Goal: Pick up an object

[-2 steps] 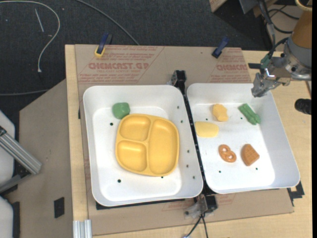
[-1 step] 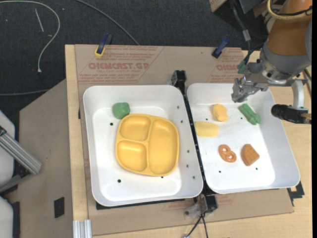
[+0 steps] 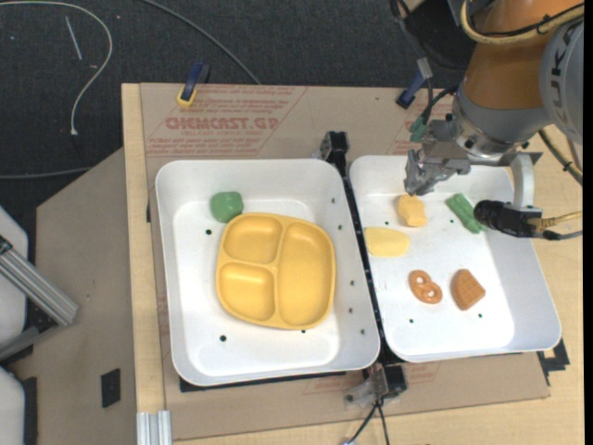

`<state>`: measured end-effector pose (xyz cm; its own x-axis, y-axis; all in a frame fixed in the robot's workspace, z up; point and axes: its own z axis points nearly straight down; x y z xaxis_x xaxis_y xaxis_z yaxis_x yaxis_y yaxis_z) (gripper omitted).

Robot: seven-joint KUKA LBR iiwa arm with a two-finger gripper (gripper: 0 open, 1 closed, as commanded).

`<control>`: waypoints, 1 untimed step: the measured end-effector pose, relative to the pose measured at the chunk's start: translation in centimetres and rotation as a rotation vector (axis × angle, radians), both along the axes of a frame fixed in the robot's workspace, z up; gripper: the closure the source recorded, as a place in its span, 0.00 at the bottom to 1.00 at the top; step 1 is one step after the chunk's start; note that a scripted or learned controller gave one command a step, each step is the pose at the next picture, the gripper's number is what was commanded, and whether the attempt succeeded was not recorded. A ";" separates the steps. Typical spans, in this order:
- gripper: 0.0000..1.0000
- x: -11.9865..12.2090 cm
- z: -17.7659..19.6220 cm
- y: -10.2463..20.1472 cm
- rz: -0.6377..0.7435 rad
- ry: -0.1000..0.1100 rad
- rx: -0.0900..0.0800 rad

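Gripper hangs right over the small yellow chunk; green piece and pale yellow lump crowd close. Whether its fingers are parted or together, can't tell.

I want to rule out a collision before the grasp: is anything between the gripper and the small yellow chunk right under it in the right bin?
Nothing visible. The gripper hangs just above the yellow chunk; the pale yellow piece and green piece lie off to the sides.
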<state>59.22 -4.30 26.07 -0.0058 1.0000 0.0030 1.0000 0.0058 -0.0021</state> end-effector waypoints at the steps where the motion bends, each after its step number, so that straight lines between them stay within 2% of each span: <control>1: 1.00 -0.1 -0.3 5.7 0.001 0.000 0.001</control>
<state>59.07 1.39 25.75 -0.0067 1.0000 0.0037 1.0000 0.0067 -0.0023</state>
